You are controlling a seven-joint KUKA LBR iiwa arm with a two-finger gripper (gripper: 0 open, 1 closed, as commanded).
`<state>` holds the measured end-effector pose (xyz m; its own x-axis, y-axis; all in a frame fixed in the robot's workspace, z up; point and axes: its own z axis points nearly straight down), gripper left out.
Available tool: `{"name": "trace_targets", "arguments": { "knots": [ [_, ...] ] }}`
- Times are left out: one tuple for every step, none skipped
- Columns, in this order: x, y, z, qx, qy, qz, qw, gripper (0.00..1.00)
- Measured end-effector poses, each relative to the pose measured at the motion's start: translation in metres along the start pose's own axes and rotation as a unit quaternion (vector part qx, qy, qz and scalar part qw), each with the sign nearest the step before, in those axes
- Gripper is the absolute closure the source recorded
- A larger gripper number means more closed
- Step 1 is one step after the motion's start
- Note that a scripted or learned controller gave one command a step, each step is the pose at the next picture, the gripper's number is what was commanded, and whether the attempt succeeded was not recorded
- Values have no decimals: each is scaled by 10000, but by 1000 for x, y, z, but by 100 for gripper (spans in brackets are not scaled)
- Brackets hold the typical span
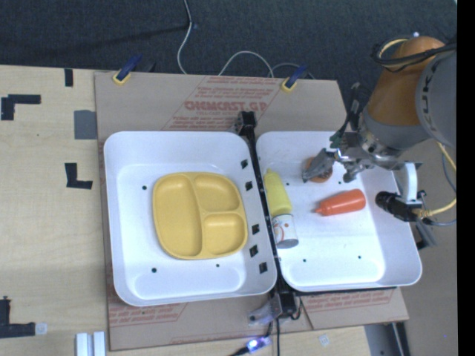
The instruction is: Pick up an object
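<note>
Yellow divided plate (pixel 199 215) lies in the middle of the left bin (pixel 126 273), well to the left of the black divider (pixel 260 199) where the two bins meet. Just right of that divider, inside the right bin (pixel 386 269), a yellow bottle (pixel 278 202) lies lengthwise along it, and an orange carrot (pixel 341 203) lies farther right, near the bin's centre. Above the carrot, right of the divider, the gripper (pixel 334 163) hovers with its fingers spread apart, a small brownish object (pixel 321 175) just beneath its left finger and not clearly clasped.

red print on cardboard sheet (pixel 215 104), unreadable
</note>
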<state>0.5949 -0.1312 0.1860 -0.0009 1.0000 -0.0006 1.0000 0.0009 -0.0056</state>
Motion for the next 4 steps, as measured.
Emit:
{"name": "trace_targets", "arguments": {
  "knots": [
    [-5, -1, 44, -9, -2, 2, 10000, 0],
    [-5, -2, 98, -11, -11, 2, 10000, 0],
    [-4, -1, 85, -12, 1, -7, 10000, 100],
    [1, -11, 31, -29, 7, -2, 10000, 100]
  ]
}}
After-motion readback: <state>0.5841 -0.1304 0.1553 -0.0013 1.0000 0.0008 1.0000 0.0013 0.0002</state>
